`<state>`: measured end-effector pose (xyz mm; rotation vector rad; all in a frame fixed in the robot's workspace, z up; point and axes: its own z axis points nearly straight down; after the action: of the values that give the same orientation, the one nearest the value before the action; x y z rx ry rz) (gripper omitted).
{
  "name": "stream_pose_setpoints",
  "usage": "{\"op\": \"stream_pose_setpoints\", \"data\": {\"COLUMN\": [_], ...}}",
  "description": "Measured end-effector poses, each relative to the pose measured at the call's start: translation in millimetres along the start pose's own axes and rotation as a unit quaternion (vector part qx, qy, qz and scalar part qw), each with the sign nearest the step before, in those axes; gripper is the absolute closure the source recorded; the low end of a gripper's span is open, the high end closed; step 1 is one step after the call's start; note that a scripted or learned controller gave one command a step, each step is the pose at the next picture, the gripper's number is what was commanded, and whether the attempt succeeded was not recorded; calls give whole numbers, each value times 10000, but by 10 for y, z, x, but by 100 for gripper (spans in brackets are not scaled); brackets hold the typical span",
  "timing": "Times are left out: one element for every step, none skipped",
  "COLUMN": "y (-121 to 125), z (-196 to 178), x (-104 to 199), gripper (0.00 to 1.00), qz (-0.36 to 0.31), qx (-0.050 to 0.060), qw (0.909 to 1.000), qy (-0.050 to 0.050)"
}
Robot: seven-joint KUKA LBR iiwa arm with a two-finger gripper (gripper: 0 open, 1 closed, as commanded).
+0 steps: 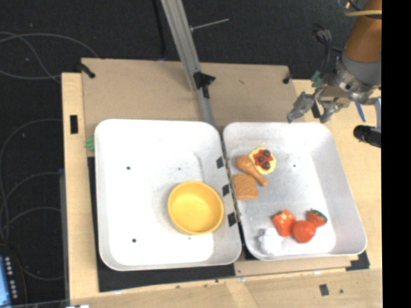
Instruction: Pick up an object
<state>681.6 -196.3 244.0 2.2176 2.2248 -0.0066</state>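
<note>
Candidate objects all sit in the right bin (334,165), taken here as the landmark. Near its middle-left wall: a toy drumstick (249,167), touching a small round tart with red topping (263,160) just above it, and a tan bread-like piece (244,187) just below. Toward the bin's front corner: two red pieces, a tomato-like one (283,222) and a strawberry-like one (308,227), beside each other, with a pale whitish lump (270,241) just in front (too washed out to name).

Left of the right bin, the other bin (128,146) holds a yellow bowl (195,207), close to the shared wall.

Step in hand, as you should read it: approach, nothing picked yet. The gripper (313,108) sits beyond the right bin's back rim, near its far corner, over bare bench, well apart from every object. Its two fingers look spread, with nothing between them.

Next move calls for travel in over the rim toward the bin's interior, then a descent onto one isolated piece; the red pair looks less crowded than the drumstick cluster.

Arm pose: the grey wrist with orange band (365,37) stands behind the bin's far right corner, gripper angled down and toward the bin
</note>
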Motion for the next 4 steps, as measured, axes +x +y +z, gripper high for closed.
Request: {"op": "stream_pose_setpoints", "data": {"y": [-99,-112,-92,-52], "z": [481,1097,937,306], "x": [-29,9,-3,-71], "gripper": [0,0,100,100], "qz": [16,5,-3,7], "qx": [-13,6,-37,-57], "qw": [10000,10000,10000,10000], "qy": [-4,1,-14,8]}}
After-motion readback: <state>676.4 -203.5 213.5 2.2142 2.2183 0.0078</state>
